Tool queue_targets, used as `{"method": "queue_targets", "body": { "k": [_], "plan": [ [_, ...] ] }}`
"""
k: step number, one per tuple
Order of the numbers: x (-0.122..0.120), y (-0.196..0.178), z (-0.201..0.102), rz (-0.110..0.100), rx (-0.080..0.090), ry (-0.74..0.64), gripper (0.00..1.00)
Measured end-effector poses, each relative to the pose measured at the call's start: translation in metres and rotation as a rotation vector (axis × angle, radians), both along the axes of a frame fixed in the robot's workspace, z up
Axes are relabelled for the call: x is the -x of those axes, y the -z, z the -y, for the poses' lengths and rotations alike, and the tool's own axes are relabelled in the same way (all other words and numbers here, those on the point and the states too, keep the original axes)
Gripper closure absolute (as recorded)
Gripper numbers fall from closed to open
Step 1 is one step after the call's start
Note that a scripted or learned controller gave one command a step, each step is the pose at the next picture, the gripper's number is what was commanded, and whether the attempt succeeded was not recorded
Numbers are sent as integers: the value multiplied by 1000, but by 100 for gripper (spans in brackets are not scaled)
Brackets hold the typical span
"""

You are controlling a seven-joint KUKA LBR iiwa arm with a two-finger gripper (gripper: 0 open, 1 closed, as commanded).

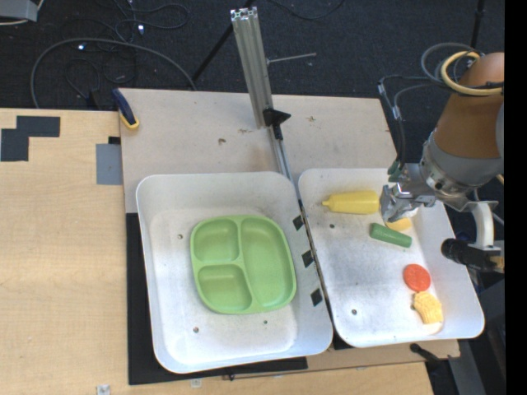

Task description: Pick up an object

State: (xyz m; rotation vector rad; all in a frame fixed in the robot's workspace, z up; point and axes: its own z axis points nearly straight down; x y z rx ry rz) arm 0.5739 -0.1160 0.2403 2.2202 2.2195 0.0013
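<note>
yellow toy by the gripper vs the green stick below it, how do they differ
The yellow toy is bright yellow and thick with a narrow left tip; the green stick is dark green and slimmer. The yellow toy lies nearly level across the right bin; the green stick slants down to the right. Both lie flat near the gripper.

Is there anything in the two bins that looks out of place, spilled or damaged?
Nothing stands out. The green divided plate lies flat in the left bin. The yellow piece, green piece, orange piece and small yellow piece lie apart in the right bin.
</note>
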Motion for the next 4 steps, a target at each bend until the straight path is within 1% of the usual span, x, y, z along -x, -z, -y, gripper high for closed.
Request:
{"method": "queue_targets", "body": {
  "k": [2,4],
  "plan": [
    [-7,-12,-102,-4,-3,-5,100],
    [-8,17,-209,-8,-1,-4,100]
  ]
}}
